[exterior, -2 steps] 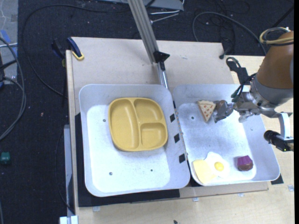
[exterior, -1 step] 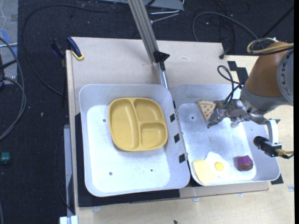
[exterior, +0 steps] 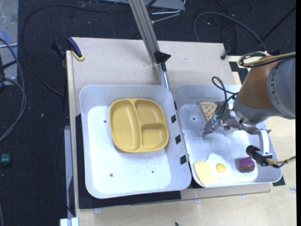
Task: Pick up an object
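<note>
My gripper [exterior: 210, 127] hangs low over the middle of the right bin [exterior: 188, 126], reaching in from the right. A toy pizza slice [exterior: 207, 109] lies just behind it, near the bin's far wall. At the bin's front sits a fried egg [exterior: 217, 166] beside a pale yellow slice [exterior: 202, 172]. A small purple object [exterior: 245, 164] rests in the front right corner. I see nothing held in the gripper.
The left bin [exterior: 94, 173] holds a yellow divided plate [exterior: 139, 125]. A grey metal pole [exterior: 148, 32] slants down from the top to the gap between the bins. The arm's orange band and grey body [exterior: 263, 91] cover the right bin's far right part.
</note>
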